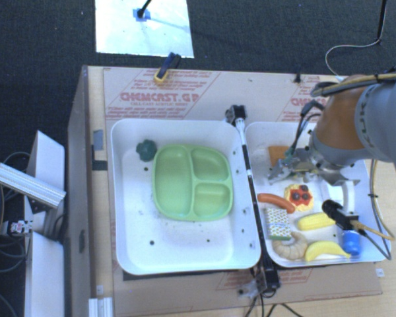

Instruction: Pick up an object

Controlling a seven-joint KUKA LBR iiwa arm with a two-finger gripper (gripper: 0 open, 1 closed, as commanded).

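The tool (285, 168) hangs low in the right bin (363, 259), next to the orange square (278, 154). I cannot tell what its grip is doing. The toys lie packed close together: a smooth red hot dog (276, 202), two shiny yellow bananas (322, 235), a round blue ball (352, 244), a curly shrimp (291, 246) and a little pizza piece (299, 196). They look like slippery plastic, so one could slide away, or the tool could bump its neighbour. The left bin (129, 197) holds a green plate (191, 181) with three parts.
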